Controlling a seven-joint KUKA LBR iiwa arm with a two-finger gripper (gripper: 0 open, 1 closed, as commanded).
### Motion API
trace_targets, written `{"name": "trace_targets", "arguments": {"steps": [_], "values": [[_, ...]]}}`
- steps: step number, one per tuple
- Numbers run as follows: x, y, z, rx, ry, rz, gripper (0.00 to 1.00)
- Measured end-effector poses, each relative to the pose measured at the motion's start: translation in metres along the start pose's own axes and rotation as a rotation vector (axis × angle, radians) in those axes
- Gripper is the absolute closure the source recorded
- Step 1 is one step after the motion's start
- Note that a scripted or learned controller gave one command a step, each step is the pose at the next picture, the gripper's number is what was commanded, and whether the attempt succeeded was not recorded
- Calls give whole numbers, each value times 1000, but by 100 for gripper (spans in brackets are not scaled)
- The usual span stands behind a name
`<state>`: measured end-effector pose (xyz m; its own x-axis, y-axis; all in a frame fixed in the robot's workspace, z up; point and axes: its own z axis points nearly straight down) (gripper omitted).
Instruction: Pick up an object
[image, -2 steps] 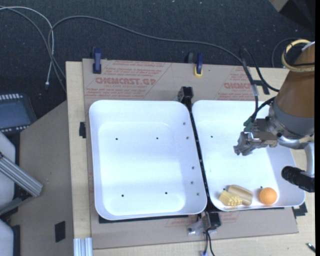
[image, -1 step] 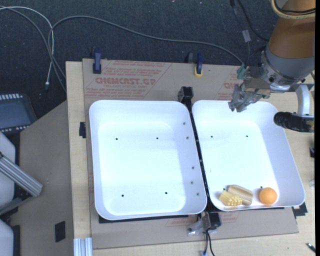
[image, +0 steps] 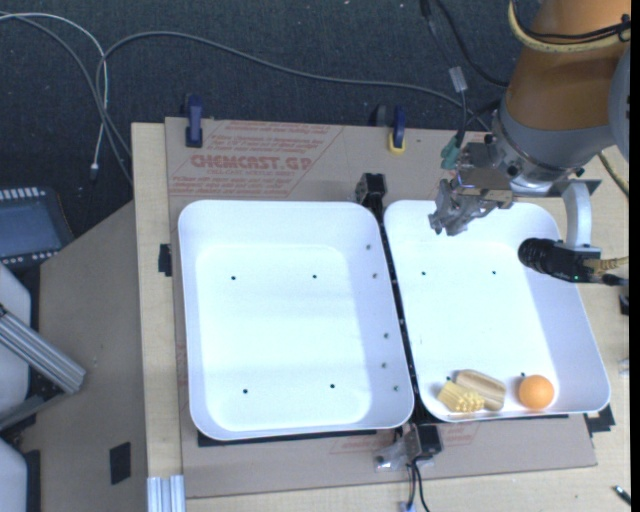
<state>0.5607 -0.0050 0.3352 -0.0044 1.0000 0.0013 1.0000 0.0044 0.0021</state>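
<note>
Dark carpeted floor with loose cables; brown board bench (image: 270, 160) carrying two shallow white bins side by side.

Left bin (image: 200, 300): bare white floor, four small dark dots.

Right bin (image: 590, 375): three items, all grouped near its 6 o'clock rim. Orange ball (image: 536, 391) toward 5 o'clock. Tan cylindrical piece (image: 482, 382), long axis running roughly 9 to 3 o'clock. Yellow ridged piece (image: 461, 399), possibly a toy corn cob, touching the cylinder on its 7 o'clock side.

Gripper (image: 447, 221): poised over the right bin's 12 o'clock rim, at its 11 o'clock corner. Fingers pointing down, apparently close together, nothing between them; exact gap hard to judge at this resolution.

Key relation: all three items well apart from gripper, lying toward 6 o'clock, ball slightly toward 5. Likely next requirement: travel across the bin's length, then descent.
</note>
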Motion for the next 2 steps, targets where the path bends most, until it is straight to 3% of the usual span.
{"name": "trace_targets", "arguments": {"steps": [1, 2], "values": [[30, -38, 9, 3, -1, 2, 100], [40, -34, 23, 3, -1, -26, 100]]}}
